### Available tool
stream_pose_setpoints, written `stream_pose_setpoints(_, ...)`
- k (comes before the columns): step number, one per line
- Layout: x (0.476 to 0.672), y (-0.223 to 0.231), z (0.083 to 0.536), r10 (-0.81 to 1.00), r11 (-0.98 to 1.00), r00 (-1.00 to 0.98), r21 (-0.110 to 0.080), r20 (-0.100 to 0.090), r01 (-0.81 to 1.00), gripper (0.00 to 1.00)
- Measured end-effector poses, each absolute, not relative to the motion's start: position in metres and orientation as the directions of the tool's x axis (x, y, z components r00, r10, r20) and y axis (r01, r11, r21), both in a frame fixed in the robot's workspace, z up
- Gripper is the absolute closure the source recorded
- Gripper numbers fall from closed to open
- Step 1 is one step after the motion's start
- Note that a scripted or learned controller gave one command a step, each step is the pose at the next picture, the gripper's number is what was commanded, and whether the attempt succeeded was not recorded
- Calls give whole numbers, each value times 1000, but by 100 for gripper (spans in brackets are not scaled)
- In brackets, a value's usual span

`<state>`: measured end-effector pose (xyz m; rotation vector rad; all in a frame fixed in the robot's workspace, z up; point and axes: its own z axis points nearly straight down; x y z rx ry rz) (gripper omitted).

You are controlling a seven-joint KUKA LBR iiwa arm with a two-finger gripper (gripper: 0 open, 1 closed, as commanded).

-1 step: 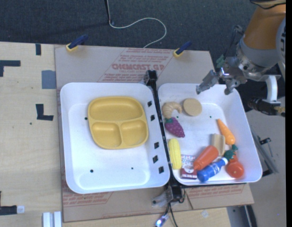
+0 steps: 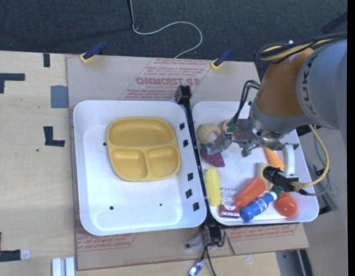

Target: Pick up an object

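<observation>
The pincer (image 2: 228, 138) hangs low in the right bin (image 2: 301, 211), near its far-left corner, over the purple grapes (image 2: 213, 157) beside the beige piece (image 2: 208, 133). How wide it stands, I cannot tell. Nothing looks lifted yet; the pick remains undone.

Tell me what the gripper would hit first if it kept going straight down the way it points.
Probably the purple grape bunch in the right bin: the gripper points down just above it. Depth is hard to judge from this slanted view, so contact may already be close.
</observation>
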<state>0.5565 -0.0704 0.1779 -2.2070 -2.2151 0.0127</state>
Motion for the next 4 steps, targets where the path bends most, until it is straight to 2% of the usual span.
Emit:
stream_pose_setpoints(1, 479, 27, 183, 1000, 10, -10, -9, 4, 1000, 0)
stream_pose_setpoints(2, 482, 82, 184, 1000, 7, -7, -4, 2, 1000, 0)
stream_pose_setpoints(3, 526, 106, 82, 1000, -1, 1, 5, -2, 1000, 0)
stream_pose_setpoints(4, 484, 63, 300, 1000, -1, 1, 12, 2, 1000, 0)
